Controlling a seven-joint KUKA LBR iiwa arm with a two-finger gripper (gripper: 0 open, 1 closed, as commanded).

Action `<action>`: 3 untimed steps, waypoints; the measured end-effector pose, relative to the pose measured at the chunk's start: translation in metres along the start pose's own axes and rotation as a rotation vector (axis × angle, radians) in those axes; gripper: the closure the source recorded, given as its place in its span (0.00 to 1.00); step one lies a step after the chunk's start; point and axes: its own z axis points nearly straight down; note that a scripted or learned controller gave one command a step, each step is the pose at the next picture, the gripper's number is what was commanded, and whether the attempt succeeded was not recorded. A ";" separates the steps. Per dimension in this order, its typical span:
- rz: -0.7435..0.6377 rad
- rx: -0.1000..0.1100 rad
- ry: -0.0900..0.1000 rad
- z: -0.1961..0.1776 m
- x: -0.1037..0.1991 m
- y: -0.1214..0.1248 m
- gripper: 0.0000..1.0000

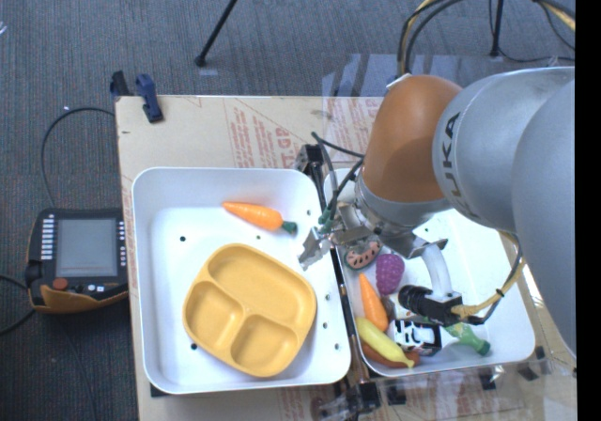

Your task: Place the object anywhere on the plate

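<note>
The yellow divided plate (pixel 250 309) lies bare, below and left of the hand (pixel 319 239), so placement is judged still outstanding. The toy carrot (pixel 254 214) rests just left of the hand, ungrasped. The hand's state cannot be told.

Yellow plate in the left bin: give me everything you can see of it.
The yellow divided plate looks like matte plastic, a rounded rectangle with a raised rim and three compartments: one long one along the upper side, two smaller ones below. It lies flat, turned at a slant, on the floor of the left white bin, in its lower middle. Nothing lies on it. The orange toy carrot lies apart, above it.
</note>
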 end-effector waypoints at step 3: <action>0.000 0.000 0.000 0.000 0.000 0.000 0.00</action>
